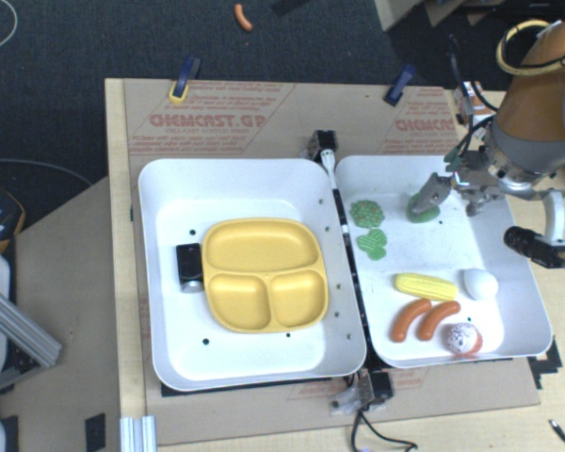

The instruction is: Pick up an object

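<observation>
the arm comes in from the right of the camera view, its orange band above the grey wrist, and reaches down over the upper part of the right bin. the gripper sits low near the bin's upper middle, with a grey finger slanting down to the bin floor over a small green object that lies right at its tip. whether the tool is open or closed cannot be told from this angle, and nothing is clearly seen between its fingers.

the right bin holds the objects available for picking. two green leafy toy vegetables lie near its left wall: the upper green piece and the lower green piece, just beside each other. toward the front, a yellow toy corn cob lies across the bin, with a white egg-shaped object just beside its right end. in front of the corn lie two orange-red toy sausages, side by side and tilted, and next to them a round white and reddish object near the front wall.

the left bin holds a yellow divided plate with three compartments, roughly in its middle, and a small black block touching the plate's left edge.

both bins rest on a cardboard sheet held by a blue and yellow clamp and a blue clamp at the back.
</observation>
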### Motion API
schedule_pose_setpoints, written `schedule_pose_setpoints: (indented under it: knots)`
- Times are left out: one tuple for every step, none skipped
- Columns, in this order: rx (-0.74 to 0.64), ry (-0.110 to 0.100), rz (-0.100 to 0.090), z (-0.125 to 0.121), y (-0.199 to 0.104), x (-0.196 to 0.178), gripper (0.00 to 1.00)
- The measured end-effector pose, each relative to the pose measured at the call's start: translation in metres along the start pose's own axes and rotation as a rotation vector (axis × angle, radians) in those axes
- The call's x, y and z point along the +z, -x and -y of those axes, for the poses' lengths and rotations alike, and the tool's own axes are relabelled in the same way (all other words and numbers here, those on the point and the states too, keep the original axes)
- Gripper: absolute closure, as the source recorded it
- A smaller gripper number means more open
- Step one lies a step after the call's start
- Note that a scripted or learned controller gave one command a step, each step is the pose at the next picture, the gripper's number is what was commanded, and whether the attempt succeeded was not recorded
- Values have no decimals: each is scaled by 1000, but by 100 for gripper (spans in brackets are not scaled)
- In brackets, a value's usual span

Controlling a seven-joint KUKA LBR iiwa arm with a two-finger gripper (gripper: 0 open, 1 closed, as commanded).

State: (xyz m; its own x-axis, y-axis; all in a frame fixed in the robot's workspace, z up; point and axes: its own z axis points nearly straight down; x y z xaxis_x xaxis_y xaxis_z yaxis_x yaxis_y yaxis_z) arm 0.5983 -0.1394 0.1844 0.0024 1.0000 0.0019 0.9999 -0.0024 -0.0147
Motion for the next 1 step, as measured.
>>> schedule_pose_setpoints:
  knots:
    - [-3,15,2,-3,0,-9,0]
